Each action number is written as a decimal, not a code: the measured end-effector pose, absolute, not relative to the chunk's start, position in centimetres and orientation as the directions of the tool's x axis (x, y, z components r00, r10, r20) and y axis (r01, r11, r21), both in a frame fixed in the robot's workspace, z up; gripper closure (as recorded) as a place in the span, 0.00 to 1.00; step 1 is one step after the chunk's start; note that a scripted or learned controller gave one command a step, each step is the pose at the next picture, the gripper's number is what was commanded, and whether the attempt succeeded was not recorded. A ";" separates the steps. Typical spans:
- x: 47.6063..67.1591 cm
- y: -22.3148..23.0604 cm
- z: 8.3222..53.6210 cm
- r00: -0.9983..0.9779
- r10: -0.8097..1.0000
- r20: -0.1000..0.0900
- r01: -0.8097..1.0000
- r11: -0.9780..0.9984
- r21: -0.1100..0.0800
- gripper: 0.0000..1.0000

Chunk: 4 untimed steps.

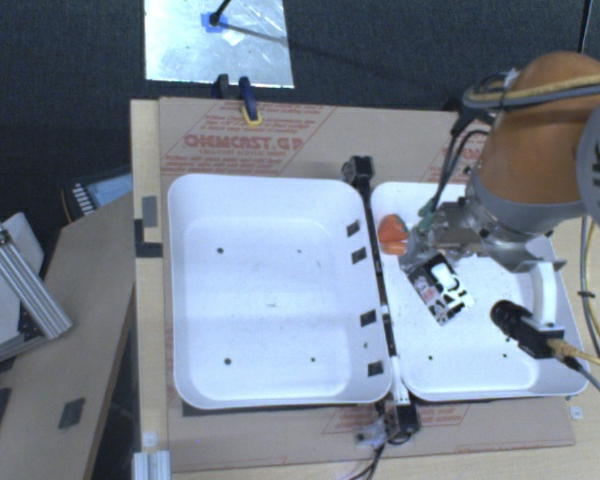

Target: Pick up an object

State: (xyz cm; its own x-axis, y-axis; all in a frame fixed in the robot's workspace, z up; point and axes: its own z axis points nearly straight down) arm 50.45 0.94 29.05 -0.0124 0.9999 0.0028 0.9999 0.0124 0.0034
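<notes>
Clearly, in the camera view we see the gripper (432, 251) low over the right bin (480, 373), near its left wall, because the pickable things lie there: an orange object (392, 230) and a black-and-white object (442, 290) just beside it. We cannot tell how the gripper is set, nor whether it holds anything. The left bin (270, 298) takes no part.

1. an orange rounded object (392, 230) lies in the right bin (480, 378), near that bin's left wall in its far half, partly hidden on its right side.
2. a black-and-white boxy object (442, 290) lies tilted near the bin's middle, just beside the orange one and nearer the camera.
</notes>
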 end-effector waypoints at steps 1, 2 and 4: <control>55.5 5.6 39.8 -0.010 1.000 0.002 1.000 0.010 0.016 1.00; 50.6 7.9 43.1 -0.008 1.000 0.002 1.000 0.008 0.004 1.00; 50.9 7.7 45.1 -0.016 1.000 0.001 1.000 0.016 0.008 1.00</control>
State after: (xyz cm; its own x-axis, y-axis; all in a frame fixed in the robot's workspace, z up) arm 50.89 7.73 45.12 -0.0159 0.9999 0.0008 0.9998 0.0159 0.0078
